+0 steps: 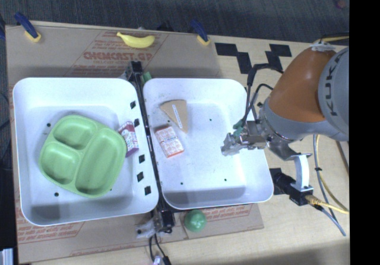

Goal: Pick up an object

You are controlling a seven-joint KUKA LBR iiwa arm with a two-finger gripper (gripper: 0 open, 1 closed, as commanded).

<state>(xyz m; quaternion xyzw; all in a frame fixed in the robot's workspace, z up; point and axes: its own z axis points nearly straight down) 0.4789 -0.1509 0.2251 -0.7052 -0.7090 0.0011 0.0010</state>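
Note:
In the right bin [202, 189] lie a tan wedge-shaped piece [176, 113] and a small red-and-white packet [168, 141], both toward its left side. My gripper [233, 145] hangs over the right part of this bin, well to the right of the packet, with nothing seen between its fingers. The left bin [35, 97] holds a green divided plate [82, 154] and a dark red wrapper [129, 137] near its right wall.
A yellow banana [136, 38] lies on the cardboard behind the bins. A green ball [194, 220] rests in front of the right bin. Blue clamps [27, 27] hold the cardboard's back edge. The arm's orange band [300, 88] fills the right side.

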